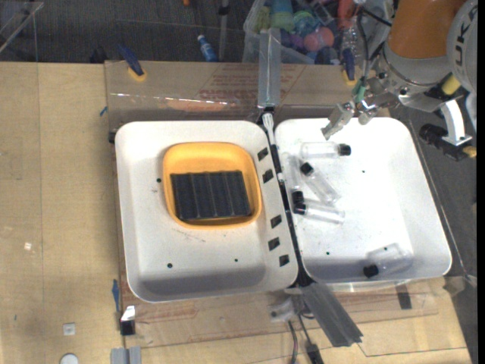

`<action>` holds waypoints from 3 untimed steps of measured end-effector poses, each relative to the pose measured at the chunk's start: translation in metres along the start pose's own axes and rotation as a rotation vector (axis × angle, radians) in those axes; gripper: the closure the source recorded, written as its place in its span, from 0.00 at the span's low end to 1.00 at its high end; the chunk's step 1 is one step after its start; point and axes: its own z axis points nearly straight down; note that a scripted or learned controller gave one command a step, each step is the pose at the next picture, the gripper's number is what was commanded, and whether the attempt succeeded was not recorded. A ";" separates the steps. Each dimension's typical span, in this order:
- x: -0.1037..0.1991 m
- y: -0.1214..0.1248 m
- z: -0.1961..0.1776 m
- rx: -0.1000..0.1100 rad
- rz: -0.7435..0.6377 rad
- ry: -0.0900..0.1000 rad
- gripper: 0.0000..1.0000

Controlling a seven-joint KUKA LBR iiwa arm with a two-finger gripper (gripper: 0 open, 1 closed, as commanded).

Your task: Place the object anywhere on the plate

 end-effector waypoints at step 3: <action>-0.107 -0.039 -0.017 -0.004 -0.288 -0.004 0.00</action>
